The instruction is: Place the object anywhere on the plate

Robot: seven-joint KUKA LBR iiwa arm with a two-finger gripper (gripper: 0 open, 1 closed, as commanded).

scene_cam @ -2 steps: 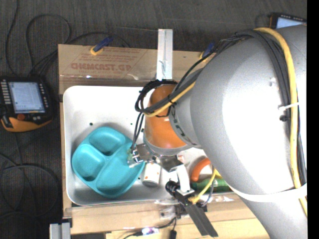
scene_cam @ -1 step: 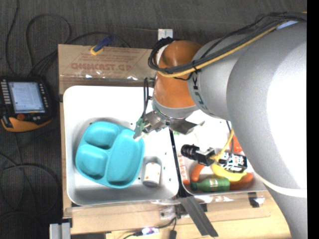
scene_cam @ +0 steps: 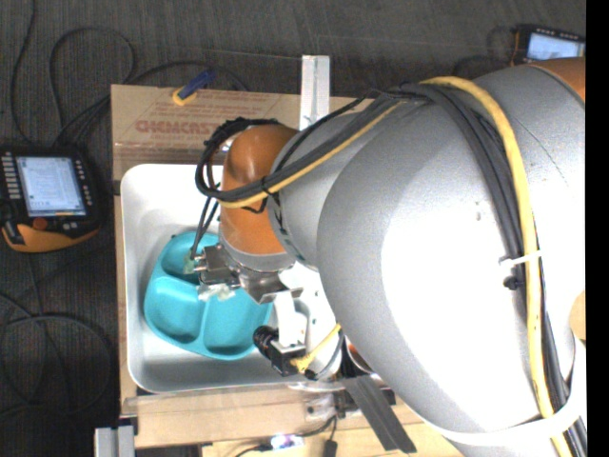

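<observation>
— Where is the plate?

— The turquoise plate (scene_cam: 181,303), a divided one with raised ridges between its sections, lies in the white bin (scene_cam: 135,255), whose wall shows along the plate's left and lower sides.

— And the arm?

— The grey arm (scene_cam: 428,274) bulks to the right of the plate and hides everything on that side. Its orange band (scene_cam: 252,188) sits above the plate's upper right part, and the gripper (scene_cam: 221,284) hangs from it directly over the plate's right half, low and close to its surface. Black and yellow cables (scene_cam: 314,141) run along the arm and loop beside the band.

— Is the gripper spread or closed up?

— I cannot tell; the wrist body covers that part from this angle.

— The object, then?

— I cannot tell where it is. The bare part of the plate, its left section, is plain turquoise, and the wrist covers the rest.

— What else lies around the plate?

— Beyond it, further up the view, a flat cardboard sheet (scene_cam: 181,127) with red lettering carries a small blue item (scene_cam: 191,86). Well to the plate's left a teach pendant (scene_cam: 43,193) with a lit screen rests on the dark floor among loose cables.
</observation>
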